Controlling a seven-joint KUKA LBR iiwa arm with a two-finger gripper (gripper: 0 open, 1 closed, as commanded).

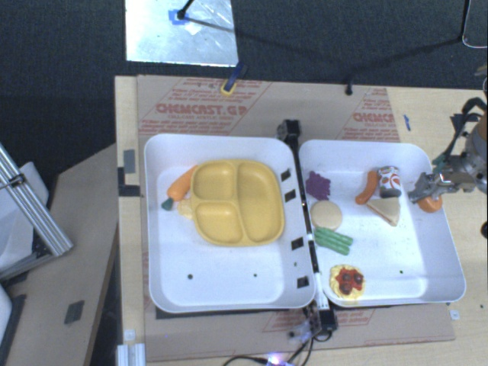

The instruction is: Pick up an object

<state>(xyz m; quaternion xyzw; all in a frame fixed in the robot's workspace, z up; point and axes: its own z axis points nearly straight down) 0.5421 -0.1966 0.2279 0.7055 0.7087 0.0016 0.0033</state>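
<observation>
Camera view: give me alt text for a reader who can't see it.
The gripper sits at the right bin's right rim beside an orange item. That bin holds toy food; the left bin holds a yellow divided plate and a carrot.

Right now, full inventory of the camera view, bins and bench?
left bin: 1, white, bench left
right bin: 1, white, bench right
divided plate: 1, yellow, left bin
carrot: 1, orange, beside the plate's left edge
grapes: 1, purple, right bin, upper left
round bun: 1, cream, below the grapes
green beans: 1, green, below the bun
pasta dish: 1, yellow with red, right bin front
sausage: 1, orange, right bin
can: 1, red and white, beside the sausage
sandwich wedge: 1, tan, below the can
metal sheet: 1, silver, floor, top
gripper: 1, grey, right bin's right edge, orange item at its tip
</observation>
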